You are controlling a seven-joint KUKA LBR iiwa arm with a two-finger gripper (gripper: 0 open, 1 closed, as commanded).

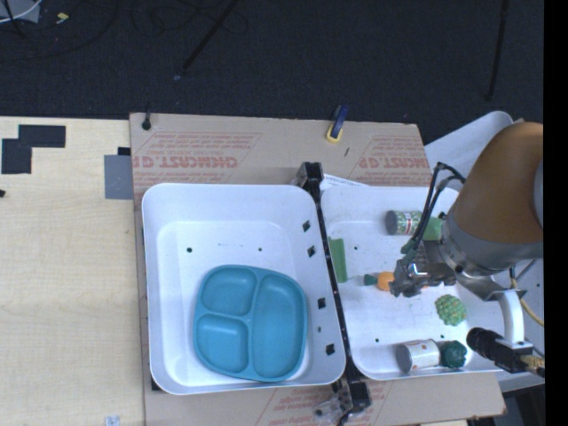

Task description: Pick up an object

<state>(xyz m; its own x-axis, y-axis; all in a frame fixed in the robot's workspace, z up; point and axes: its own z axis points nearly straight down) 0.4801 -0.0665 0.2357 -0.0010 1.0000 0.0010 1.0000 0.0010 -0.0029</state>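
Hovering low in the right bin (373, 229), the gripper (406, 281) sits just beside a small orange object (385, 280), possibly touching it, its grip unreadable from here.

Red print on the cardboard sheet (232, 153) beyond the gripper (406, 284) stands upside down, repeated; it seems to read "CHEMCAST GP", though faintly.

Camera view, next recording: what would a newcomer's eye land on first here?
Probably the blue divided plate, lying alone in the left bin. Next, the grey arm with its orange band, reaching in from the right over the right bin, its gripper low beside a small orange object among scattered small items.
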